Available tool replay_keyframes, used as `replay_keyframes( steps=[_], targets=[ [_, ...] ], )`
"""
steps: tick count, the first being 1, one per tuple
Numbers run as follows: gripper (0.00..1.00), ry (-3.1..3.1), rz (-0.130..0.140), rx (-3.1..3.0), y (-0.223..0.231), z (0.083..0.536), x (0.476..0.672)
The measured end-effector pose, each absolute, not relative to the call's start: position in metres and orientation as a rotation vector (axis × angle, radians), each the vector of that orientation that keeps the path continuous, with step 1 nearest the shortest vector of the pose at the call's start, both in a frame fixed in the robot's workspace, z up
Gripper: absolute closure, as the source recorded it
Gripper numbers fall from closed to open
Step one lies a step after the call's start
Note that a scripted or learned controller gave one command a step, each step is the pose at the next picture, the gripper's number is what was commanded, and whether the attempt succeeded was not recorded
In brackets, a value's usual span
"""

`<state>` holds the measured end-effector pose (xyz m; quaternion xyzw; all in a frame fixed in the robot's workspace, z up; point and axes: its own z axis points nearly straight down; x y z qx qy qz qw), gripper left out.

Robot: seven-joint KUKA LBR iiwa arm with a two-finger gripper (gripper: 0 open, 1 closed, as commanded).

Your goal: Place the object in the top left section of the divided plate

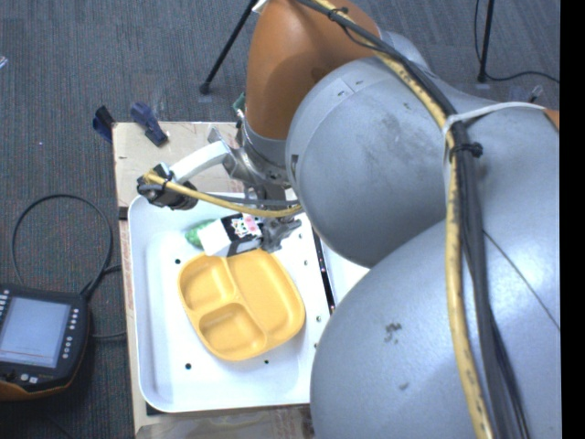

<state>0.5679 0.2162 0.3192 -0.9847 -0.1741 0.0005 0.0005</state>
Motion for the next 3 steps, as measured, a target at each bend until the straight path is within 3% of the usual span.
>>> replay_keyframes(
  steps=[1,2,3],
  targets=[
    [1.00,-0.461,0.007,-3.111,0.188,0.323,0.508],
    [1.00,-0.526,0.012,-3.101,0.195,0.308,0.511],
    [1.00,-0.323,0.012,-3.129,0.203,0.273,0.494]
  ],
)
